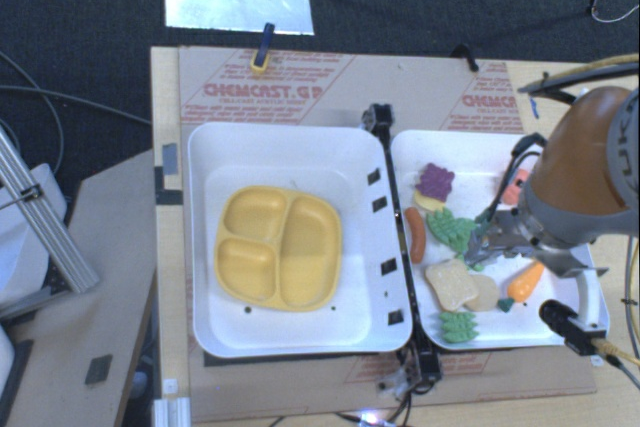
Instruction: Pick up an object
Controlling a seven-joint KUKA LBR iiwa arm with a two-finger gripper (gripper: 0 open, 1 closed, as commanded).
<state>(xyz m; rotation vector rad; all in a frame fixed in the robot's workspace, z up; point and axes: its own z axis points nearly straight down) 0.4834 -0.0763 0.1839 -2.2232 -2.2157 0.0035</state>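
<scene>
Lying under end effector (481, 250): leafy green toy veg (450, 231), frilly edges.

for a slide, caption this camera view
KUKA arm's gripper lowered among toy foods in the right bin; yellow divided plate in the left bin.

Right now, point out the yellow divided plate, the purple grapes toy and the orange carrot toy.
yellow divided plastic plate (279, 248): camera view, the ridge between its compartments.
purple toy grape bunch (435, 180): camera view, middle of the cluster.
orange toy carrot (524, 282): camera view, middle of its orange body.
</scene>
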